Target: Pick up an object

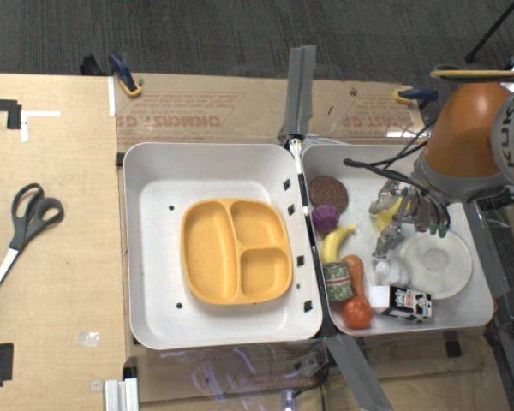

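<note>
Object candidates all lie in the right bin point(484, 315): taking the white plate point(441, 265) as your landmark, a banana point(335, 242), a carrot point(355, 274), a can point(336, 282) and a tomato point(356, 313) sit well to its left, and 1 black-and-white box point(409, 302) touches its lower edge. Nothing looks lifted yet, so the pick remains to do. The gripper point(394, 229) hangs just beside the plate's upper left (a yellow thing is there), but clutter hides the jaws: you cannot tell their state.

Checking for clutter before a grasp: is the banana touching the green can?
Touching. In the camera view the banana's lower end meets the top rim of the green can, with no white bin floor showing between them.
</note>
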Controlling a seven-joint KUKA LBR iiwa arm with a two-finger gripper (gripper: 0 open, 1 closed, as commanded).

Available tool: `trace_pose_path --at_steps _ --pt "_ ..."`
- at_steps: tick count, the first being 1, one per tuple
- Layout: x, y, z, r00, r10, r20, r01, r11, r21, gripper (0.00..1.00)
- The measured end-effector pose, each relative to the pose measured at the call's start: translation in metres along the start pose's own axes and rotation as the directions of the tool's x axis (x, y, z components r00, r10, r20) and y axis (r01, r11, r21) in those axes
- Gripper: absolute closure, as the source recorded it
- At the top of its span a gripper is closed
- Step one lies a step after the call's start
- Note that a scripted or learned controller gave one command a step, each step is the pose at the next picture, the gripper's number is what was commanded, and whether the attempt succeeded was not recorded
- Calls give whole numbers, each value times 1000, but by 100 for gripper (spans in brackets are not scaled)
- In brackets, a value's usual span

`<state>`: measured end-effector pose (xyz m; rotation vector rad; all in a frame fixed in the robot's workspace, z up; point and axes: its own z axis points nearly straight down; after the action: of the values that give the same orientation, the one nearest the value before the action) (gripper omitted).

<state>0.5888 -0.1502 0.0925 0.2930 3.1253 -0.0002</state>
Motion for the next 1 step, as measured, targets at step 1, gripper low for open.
trace_pose_path --at_steps 1 --pt "-57 45 -2 998 -56 4 56 998 0 0"
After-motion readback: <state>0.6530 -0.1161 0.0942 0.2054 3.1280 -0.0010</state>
